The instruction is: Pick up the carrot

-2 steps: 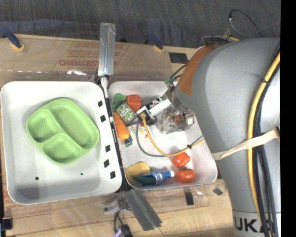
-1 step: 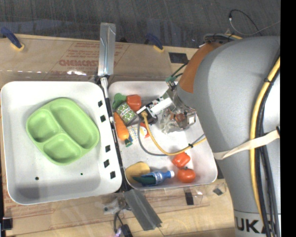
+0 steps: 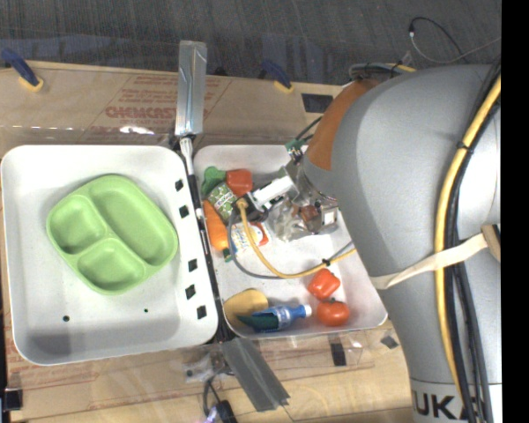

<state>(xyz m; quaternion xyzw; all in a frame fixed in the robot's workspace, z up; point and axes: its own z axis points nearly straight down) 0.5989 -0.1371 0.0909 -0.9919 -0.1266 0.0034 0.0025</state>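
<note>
The carrot [image 3: 216, 230] is a short orange stick lying along the left wall of the right bin [image 3: 363, 282], pointing up and down in the camera view. My gripper [image 3: 278, 211] hangs low over the middle of that bin, just right of the carrot, with a yellow cable looping beneath it. The big grey arm [image 3: 406, 192] covers the bin's right side. Nothing shows that the carrot is lifted; it rests on the bin floor.
Near the carrot lie a green toy [image 3: 213, 179], a red-orange piece [image 3: 239, 181] and a small packet [image 3: 222, 201]. Near the front are a red pepper [image 3: 324, 283], a tomato [image 3: 333, 313], a blue bottle [image 3: 278, 315] and a yellow piece [image 3: 245, 303]. The left bin [image 3: 35, 324] holds a green divided plate [image 3: 112, 232].
</note>
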